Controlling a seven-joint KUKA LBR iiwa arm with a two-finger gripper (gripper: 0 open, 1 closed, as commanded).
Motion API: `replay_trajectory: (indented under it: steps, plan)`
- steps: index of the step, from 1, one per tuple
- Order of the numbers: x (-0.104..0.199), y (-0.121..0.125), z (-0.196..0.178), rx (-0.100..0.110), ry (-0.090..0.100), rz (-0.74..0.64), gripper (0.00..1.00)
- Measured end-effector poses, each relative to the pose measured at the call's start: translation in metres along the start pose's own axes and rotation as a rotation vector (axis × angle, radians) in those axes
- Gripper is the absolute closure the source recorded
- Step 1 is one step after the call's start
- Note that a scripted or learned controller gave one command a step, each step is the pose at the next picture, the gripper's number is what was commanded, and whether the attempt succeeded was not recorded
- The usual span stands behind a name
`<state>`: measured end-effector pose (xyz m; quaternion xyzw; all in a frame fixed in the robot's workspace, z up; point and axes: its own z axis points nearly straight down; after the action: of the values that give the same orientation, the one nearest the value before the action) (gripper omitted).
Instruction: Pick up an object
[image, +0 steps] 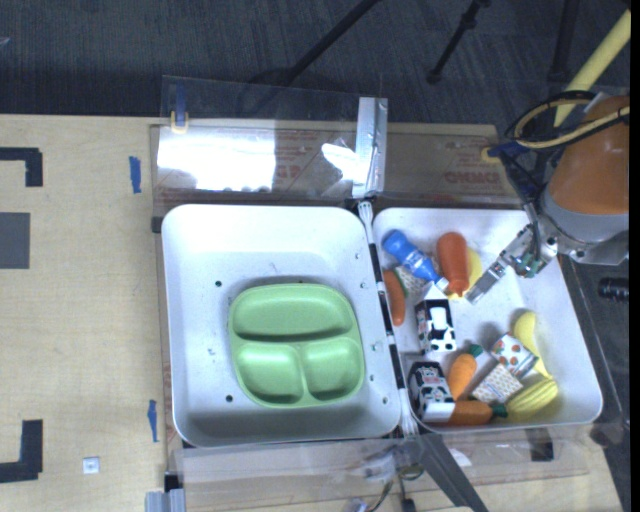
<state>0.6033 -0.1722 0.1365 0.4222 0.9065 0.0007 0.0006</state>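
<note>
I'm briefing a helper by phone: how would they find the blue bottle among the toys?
Go to the right white bin, the one crowded with toys. The blue bottle lies tilted near its far left corner, beside an orange sausage-shaped toy. It is the one bright blue thing there; its neighbours are orange, yellow or black-and-white.

The arm (590, 170) is cut off by the right edge, so its upper part cannot be followed. The gripper (505, 265) is small and blurred; whether its fingers are apart or together cannot be told. In the right bin (585, 330), the toys overlap: a carrot (462, 372) lies partly under its neighbours, and a small box (497, 382) covers part of a banana (537, 395). The print on the black-and-white cartons (434, 325) is too small to read
</note>
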Motion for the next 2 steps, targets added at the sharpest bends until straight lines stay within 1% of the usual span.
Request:
replay_trajectory:
  steps: [1,2]
  plan:
    - [-0.028,0.03,0.049,-0.003,-0.006,-0.068,0.0]
    - [-0.029,0.031,0.038,-0.007,-0.011,-0.066,1.0]
